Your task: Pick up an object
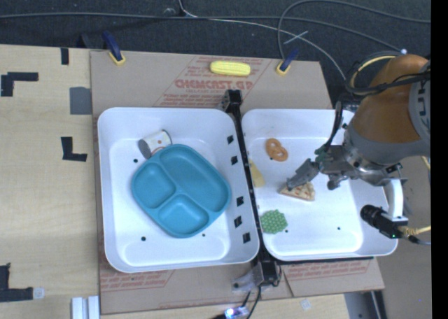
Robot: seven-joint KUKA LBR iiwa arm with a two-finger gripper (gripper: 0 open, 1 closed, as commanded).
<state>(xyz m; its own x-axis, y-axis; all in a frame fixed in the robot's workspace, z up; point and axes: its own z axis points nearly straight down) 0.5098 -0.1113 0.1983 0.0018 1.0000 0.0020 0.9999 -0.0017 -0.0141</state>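
Two white bins (112,171) sit side by side; your gripper (302,179) hovers spread over the waffle wedge (299,192), apparently not yet grasping it, so lifting remains.

Arm (392,111): cut off at right edge. Small cup (154,144): part-hidden behind blue tray (180,189). Gripper (302,176): finger state unclear. Yellow piece (257,176) by divider: too small to ID.

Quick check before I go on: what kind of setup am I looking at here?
Most likely a lab pick-and-place test bench: two white bins on cardboard, toy food such as a pretzel and a waffle piece, and loose cables.
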